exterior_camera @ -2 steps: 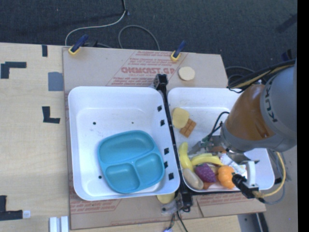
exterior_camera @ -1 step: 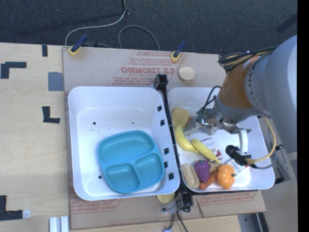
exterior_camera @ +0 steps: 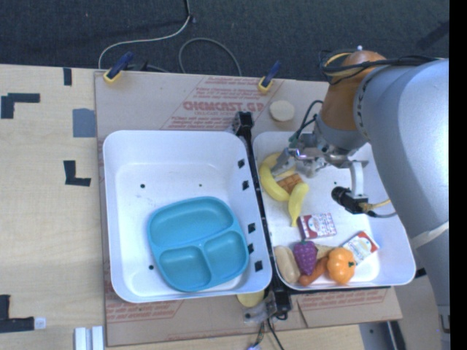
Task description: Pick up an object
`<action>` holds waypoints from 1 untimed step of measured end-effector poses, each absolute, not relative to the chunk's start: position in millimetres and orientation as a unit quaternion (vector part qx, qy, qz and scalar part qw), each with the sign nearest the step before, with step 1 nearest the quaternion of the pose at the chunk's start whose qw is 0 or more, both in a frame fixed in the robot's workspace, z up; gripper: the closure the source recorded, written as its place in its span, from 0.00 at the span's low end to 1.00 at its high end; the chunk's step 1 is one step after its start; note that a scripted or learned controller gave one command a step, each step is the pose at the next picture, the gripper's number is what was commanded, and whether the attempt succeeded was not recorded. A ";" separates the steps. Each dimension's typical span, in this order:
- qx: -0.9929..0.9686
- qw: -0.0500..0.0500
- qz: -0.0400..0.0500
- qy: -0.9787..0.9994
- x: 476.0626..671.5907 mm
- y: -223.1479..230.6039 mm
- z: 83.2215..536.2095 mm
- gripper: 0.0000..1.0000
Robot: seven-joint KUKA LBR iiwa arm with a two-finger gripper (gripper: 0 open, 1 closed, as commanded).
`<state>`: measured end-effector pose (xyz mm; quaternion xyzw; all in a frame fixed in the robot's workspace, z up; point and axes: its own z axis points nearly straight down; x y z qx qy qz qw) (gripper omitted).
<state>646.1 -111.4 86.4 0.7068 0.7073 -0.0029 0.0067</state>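
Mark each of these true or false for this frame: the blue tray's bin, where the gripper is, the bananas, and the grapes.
1. The blue divided tray lies in the left bin. True.
2. The gripper is over the left bin. False: it is over the right bin, by the bananas.
3. The bananas lie at the right bin's far right edge. False: they lie near its left wall.
4. The purple grapes sit beside the orange fruit near the right bin's front. True.

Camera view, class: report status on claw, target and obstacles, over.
Claw low over bananas in right bin. No object seen gripped. Toy food crowds the near end.
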 end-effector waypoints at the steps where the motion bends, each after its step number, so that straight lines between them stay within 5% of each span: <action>1: 0.710 0.009 -0.002 0.704 590.5 -108.3 87.7 0.00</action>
